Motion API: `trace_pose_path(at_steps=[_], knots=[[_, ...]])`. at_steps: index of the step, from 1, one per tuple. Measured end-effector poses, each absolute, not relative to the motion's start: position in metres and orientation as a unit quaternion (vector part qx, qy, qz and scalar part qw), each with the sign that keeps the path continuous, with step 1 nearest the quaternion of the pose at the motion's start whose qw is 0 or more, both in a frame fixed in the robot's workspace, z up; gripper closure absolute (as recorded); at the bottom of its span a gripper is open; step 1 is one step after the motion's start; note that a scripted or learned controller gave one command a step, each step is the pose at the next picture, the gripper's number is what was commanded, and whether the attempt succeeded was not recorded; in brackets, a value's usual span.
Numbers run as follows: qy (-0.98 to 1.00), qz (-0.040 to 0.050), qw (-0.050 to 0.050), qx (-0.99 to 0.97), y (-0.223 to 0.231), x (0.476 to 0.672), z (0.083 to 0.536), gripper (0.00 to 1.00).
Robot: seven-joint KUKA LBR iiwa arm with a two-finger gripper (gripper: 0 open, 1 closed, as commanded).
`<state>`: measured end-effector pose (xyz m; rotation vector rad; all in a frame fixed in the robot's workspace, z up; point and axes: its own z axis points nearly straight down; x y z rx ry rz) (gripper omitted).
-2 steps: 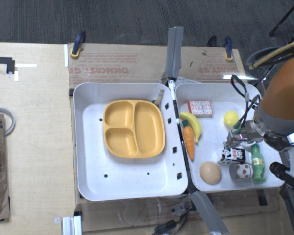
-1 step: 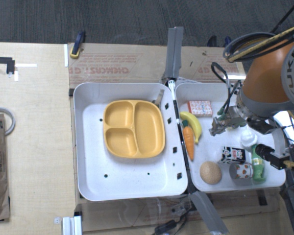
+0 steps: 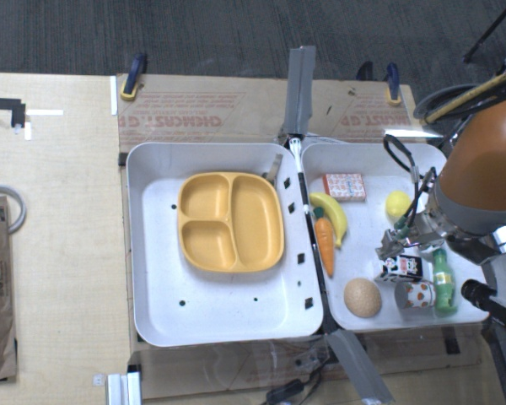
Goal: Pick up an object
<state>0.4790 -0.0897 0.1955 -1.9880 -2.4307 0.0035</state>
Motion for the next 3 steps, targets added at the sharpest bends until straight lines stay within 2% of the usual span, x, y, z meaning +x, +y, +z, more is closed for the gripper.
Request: trace_pose_path(at_steps=[1,2,3], knots=[[-0.864,0.0004,0.0,-0.503,-0.098,0.478,0.211,1.0],[-0.78,0.001,0.0,-0.626,-0.139,0.492,0.208,1.0],[-0.747,0.0012,0.0,-0.665,-0.121,0.517,0.202,1.0]])
